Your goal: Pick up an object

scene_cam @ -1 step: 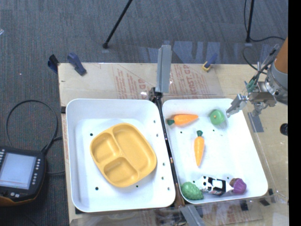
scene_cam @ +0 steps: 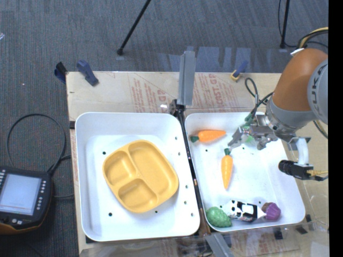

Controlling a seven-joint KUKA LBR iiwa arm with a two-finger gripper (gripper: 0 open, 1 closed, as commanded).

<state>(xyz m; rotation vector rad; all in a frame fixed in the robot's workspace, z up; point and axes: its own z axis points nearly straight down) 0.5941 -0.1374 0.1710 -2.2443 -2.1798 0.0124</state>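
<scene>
The fingers (scene_cam: 239, 138) hang over the upper part of the right bin (scene_cam: 289, 197), and from here I cannot tell whether they are spread or closed; nothing shows between them. Just left of them lies one carrot (scene_cam: 210, 136), on its side near the bin's top edge, its green end toward the divider. Just below them lies a second carrot (scene_cam: 227, 168), pointing down the bin with its green top uppermost, apart from the first. Along the bin's near edge sit a green vegetable (scene_cam: 218, 217), a black-and-white toy cow (scene_cam: 244, 210) just beside it, and a purple piece (scene_cam: 271, 211) close to the cow. The grey arm with its orange band (scene_cam: 300, 79) reaches in from the right. The left bin (scene_cam: 91, 143) holds a yellow divided plate (scene_cam: 140, 175). Both bins rest on the table (scene_cam: 128, 92).
</scene>
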